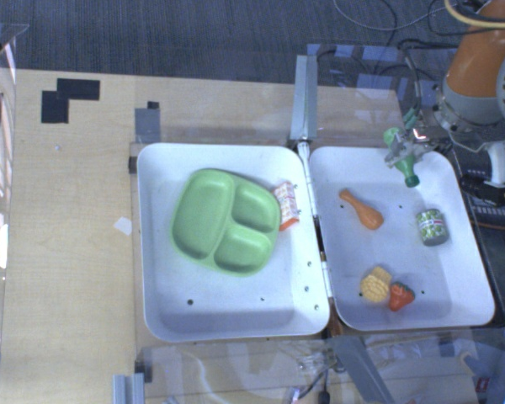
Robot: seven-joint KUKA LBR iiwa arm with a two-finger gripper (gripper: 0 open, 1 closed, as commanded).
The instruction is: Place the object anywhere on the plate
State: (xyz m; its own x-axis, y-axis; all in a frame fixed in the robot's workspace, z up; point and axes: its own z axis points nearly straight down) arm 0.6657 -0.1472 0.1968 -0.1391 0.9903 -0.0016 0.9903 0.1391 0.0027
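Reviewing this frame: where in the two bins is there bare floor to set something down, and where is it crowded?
Bare: left bin floor below the green plate; right bin centre between drumstick and can. Crowded: corn and strawberry, and the packet against the plate.

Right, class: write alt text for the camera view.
A green plate sits in the left bin, a packet at its edge. The right bin holds a drumstick, can, corn and strawberry; the gripper hovers above.

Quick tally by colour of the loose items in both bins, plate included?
Green: 2, the divided plate and the small can
Orange: 1, the toy drumstick
Yellow: 1, the corn piece
Red: 1, the strawberry
White and orange: 1, the packet
Total: 6
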